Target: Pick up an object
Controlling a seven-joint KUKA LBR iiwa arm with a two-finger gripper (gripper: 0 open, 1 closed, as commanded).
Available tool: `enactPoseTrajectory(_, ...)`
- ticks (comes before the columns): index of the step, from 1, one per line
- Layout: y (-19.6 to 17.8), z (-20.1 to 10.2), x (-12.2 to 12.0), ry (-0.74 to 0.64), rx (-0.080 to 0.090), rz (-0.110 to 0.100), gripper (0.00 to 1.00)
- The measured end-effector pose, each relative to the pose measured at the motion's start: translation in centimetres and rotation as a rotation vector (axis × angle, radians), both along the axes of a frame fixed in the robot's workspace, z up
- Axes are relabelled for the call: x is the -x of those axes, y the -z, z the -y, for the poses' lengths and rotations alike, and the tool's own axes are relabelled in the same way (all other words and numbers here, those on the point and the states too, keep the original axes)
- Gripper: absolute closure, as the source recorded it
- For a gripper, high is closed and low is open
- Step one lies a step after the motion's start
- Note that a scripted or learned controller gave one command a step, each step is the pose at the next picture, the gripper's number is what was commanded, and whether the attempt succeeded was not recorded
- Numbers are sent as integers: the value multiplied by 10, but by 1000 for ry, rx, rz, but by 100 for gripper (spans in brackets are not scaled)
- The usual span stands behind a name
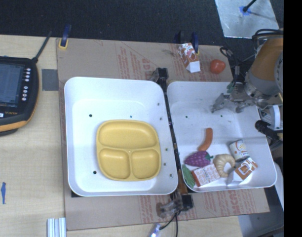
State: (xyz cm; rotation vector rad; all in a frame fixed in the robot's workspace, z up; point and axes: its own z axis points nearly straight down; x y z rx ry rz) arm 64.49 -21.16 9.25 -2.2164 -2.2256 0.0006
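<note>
Objects lay clustered at the right bin's (190, 90) near edge, carton (206, 175) labels unreadable; my end effector (229, 105) hung spread apart, holding nothing, farther back.

Bench (22, 181) with two white bins (77, 132)

A divided plate (128, 149) lies in the left bin (77, 95); a sausage (206, 138) and grapes (198, 158) lie in the right bin (190, 95).

1. orange sausage (206, 139), tilted, mid right bin.
2. purple grapes (198, 158), croissant (223, 164), red-white carton (206, 175), can (237, 148) and orange carton (245, 168) crowd the bin's near edge.
</note>
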Motion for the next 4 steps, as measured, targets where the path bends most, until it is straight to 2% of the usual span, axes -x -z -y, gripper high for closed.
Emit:
enactPoseTrajectory(1,-68,-48,26,-2,-1,2,0)
enactPoseTrajectory(2,2,-103,58,-3,-1,-7,0)
enactPoseTrajectory(3,1,-65,96,0,2,-5,0)
enactPoseTrajectory(4,-9,-65,96,-4,1,-6,100)
